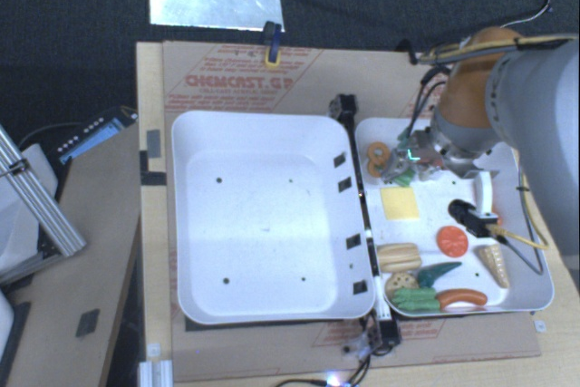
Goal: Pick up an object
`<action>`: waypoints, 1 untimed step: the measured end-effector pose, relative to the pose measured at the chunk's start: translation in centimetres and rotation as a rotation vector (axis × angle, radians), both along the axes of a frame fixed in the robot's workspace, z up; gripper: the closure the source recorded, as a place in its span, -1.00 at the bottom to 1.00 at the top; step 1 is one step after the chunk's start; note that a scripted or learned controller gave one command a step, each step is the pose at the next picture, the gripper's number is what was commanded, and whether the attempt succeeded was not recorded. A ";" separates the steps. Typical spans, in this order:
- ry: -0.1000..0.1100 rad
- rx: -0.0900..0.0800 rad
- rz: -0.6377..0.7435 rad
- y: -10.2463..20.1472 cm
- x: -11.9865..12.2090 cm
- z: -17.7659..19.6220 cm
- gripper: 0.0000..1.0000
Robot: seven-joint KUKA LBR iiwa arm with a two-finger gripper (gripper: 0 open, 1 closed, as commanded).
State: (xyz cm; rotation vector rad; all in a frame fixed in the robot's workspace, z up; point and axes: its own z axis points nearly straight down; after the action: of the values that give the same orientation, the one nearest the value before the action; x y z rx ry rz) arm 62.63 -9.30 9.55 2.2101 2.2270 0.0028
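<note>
The toys all lie in the right bin (pixel 544 290): a small brown ring (pixel 377 159) near its top left corner, a yellow square slice (pixel 400 203) just below it, then a red tomato (pixel 452 240), a cone (pixel 495 264), a bun (pixel 399 256), a dark green pepper (pixel 438 272), a sausage (pixel 460 297) and a green piece (pixel 415 302) crowded along the near edge. The gripper (pixel 412 156) hangs low over the bin's upper part, just right of the ring and above the yellow slice; I cannot tell how its jaws stand or whether anything sits between them. The grey arm (pixel 535 104) comes in from the right. The left bin (pixel 263 213) sits alongside on the desk (pixel 91 222).
</note>
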 end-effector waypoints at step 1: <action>-0.003 0.000 0.002 0.0 0.1 1.1 1.00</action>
State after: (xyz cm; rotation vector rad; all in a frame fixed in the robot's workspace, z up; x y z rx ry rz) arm 62.73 -9.29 10.68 2.2060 2.2280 0.0064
